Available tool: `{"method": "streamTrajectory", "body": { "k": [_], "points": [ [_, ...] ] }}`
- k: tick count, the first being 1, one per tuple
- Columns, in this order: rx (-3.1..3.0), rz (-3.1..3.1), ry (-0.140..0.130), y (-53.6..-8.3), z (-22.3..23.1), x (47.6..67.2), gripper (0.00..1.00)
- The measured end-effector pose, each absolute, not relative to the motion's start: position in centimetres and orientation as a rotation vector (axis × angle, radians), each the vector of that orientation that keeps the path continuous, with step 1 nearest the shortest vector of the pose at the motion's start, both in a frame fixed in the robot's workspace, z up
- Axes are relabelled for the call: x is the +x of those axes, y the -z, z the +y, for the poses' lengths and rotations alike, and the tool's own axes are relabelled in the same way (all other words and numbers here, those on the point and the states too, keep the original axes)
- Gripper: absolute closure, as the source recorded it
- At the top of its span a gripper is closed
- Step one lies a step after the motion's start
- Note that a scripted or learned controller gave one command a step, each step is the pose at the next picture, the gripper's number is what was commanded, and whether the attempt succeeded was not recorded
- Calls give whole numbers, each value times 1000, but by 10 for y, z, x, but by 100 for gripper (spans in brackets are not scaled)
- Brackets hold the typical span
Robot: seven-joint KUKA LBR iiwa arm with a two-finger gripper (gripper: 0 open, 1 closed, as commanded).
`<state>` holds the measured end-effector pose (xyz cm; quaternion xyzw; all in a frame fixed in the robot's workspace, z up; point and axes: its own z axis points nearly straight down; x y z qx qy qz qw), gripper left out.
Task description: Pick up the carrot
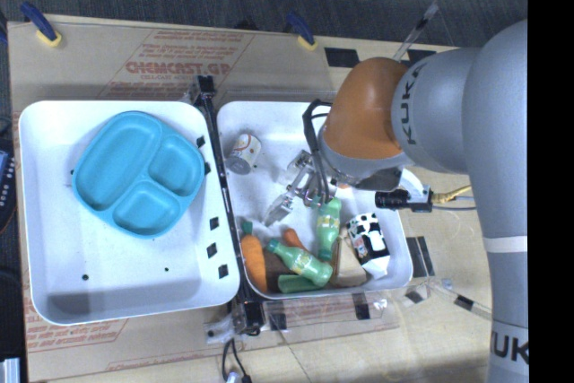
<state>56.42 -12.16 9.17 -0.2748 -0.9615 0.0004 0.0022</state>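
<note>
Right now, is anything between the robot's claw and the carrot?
Nothing visible. The gripper hangs over bare white floor of the right bin, and the carrot lies just below it in the picture, against the bin's left wall. Green bottles crowd the carrot's right side.

It looked like a robotics lab: a big grey arm (466, 121) reached over two white bins (54, 282) clamped to a cardboard-covered bench (179, 58), cables trailing.
</note>
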Motion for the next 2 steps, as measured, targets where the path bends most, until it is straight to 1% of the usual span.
{"method": "streamTrajectory", "body": {
  "k": [1, 2],
  "points": [
    [-1022, -2979, 0, -198, -86, 609, 0],
    [-775, -3042, -3, -90, -94, 561, 0]
  ]
}}
